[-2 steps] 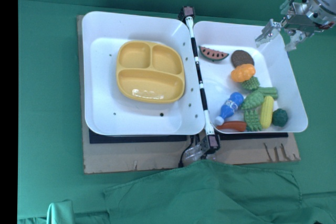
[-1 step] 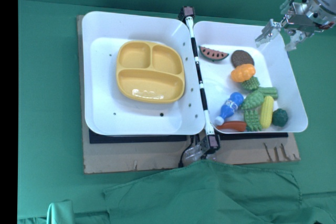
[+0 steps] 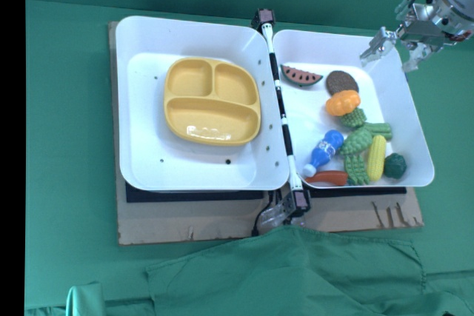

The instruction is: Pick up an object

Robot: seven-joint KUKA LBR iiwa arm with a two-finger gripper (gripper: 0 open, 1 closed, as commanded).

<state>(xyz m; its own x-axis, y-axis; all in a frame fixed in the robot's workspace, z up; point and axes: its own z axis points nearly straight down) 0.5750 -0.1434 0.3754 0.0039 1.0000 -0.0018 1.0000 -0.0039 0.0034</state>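
— Camera view: what did the bins hold?
— Left white plastic bin (image 3: 141,152) held a yellow three-section plate (image 3: 212,101); right white bin (image 3: 411,122) held toy foods: watermelon slice (image 3: 301,75), brown cookie (image 3: 341,81), orange (image 3: 343,103), blue bottle (image 3: 324,151), corn cob (image 3: 376,157).
— And the gripper (image 3: 395,50)?
— Its jaws were spread wide, holding nothing, above the right bin's far corner, with the cookie nearest, apart from it

Two white bins (image 3: 141,159), one yellow plate (image 3: 212,100)

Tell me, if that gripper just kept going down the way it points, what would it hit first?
Probably the right bin's far right rim or the bare floor just inside it. The gripper, fingers open, hangs above that corner; depth is hard to judge. The brown cookie lies farther left.
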